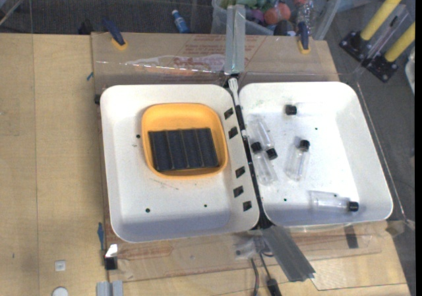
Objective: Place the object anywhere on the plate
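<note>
— What could be said of the jaws?

— Their state could not be told from the camera view, so no place could be given relative to them; places were given relative to the bins instead.

— Where was the plate seen?

— It was seen in the left bin, towards the far side. It was orange, with rounded corners.

— And the object?

— A dark ribbed block was seen lying flat on the plate, within its rim, nearer the plate's near edge.

— What was held in the right bin?

— Three clear vials with black caps were seen lying on their sides. One vial was found just beside the divider between the bins, a second vial near the middle, and a third vial at the near right corner. A small black piece was seen apart from them, towards the far side.
</note>
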Controlling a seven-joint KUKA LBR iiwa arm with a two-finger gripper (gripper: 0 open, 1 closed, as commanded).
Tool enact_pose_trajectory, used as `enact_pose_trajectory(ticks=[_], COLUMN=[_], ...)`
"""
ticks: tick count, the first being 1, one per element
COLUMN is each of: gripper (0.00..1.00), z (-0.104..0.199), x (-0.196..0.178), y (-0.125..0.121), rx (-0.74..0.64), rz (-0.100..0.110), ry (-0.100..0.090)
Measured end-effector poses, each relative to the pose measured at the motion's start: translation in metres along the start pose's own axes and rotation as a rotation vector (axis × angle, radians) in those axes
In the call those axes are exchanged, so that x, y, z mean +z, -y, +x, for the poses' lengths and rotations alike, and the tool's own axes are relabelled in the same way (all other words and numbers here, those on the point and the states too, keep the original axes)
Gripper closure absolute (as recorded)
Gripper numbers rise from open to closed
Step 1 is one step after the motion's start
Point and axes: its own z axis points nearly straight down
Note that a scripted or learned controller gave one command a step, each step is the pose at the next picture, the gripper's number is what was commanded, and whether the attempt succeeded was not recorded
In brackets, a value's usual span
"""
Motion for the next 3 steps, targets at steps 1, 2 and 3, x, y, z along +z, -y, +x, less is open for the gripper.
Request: enact_pose_trajectory(ticks=[1,2,3], gripper=[1.00,1.00,1.00], z=[-0.0029,0.0044,0.0042], x=[-0.0040,-0.0034,0.0036], y=[-0.0047,-0.0050,-0.0047], rx=[-0.264,-0.481,-0.470], rz=[0.000,0.000,0.000], ry=[0.000,0.003,0.002])
